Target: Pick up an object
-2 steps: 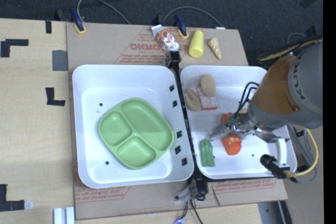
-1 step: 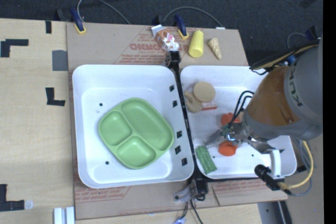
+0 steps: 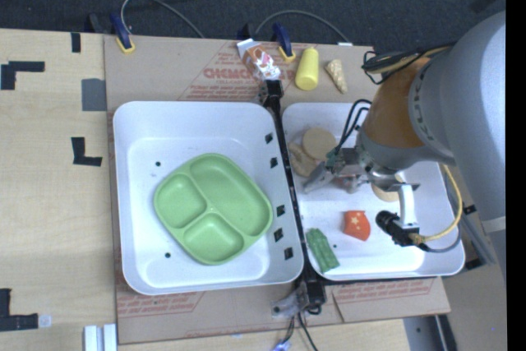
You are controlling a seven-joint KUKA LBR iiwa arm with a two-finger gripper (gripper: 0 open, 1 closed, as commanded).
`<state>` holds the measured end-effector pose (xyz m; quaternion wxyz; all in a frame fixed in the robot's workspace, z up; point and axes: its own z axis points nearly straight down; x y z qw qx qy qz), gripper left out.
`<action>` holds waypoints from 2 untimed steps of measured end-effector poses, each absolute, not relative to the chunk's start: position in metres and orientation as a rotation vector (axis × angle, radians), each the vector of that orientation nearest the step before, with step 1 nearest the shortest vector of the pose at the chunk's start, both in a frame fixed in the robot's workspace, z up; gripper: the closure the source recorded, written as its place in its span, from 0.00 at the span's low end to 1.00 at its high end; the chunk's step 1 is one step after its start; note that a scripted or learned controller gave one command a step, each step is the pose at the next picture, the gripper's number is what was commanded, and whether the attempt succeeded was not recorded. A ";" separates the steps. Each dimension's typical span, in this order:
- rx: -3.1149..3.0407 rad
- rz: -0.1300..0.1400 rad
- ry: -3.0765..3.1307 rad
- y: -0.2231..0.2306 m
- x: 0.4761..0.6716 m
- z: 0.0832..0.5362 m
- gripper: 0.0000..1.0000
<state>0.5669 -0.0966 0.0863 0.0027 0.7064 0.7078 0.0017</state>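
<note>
Camera view gives you the scene from above, and nearest its lower edge you have the front rims of two white bins on the tabletop (image 3: 49, 177). In the right bin (image 3: 436, 263) a green block (image 3: 322, 249) lies against the divider, with a red piece (image 3: 357, 224) just beside it toward the middle; either looks free enough to be a candidate for the pick. The left bin (image 3: 136, 127) holds a green divided tray (image 3: 213, 208), set at a slant and well apart from the arm's work. Further in, the end effector (image 3: 329, 175) is low in the right bin, close to some tan round pieces (image 3: 311, 147) stacked near the divider, probably because the program has chosen them as its target. You cannot tell from this angle whether it is wide or narrow, and nothing is visibly held. Beyond the bins, on the cardboard sheet (image 3: 205, 78), a yellow bottle (image 3: 307, 68), a small cone-shaped thing (image 3: 336, 75) and a little carton (image 3: 258, 58) sit out of reach of the pick.
</note>
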 end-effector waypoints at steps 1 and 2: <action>2.217 0.003 2.221 -0.093 0.621 0.086 0.00; 2.216 -0.002 2.222 -0.094 0.621 0.095 1.00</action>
